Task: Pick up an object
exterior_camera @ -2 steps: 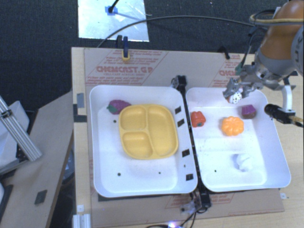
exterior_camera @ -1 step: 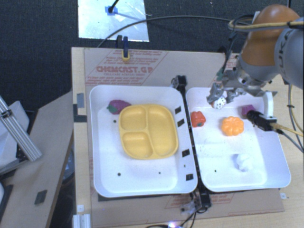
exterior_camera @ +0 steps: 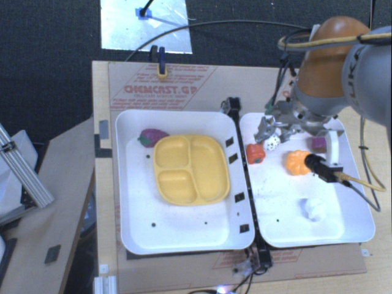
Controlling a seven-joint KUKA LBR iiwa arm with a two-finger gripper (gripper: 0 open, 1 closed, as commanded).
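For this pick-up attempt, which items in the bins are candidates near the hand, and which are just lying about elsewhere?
Near the hand, in the right bin:
- white die
- red pepper toy
- orange fruit toy
- purple block
- white ball

Lying about:
- yellow divided plate in the left bin
- purple toy beside the plate
- blue and yellow clamp on the board

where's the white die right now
In the camera view, the white die sits near the back of the right bin, just beside the gripper and right of the red pepper toy.
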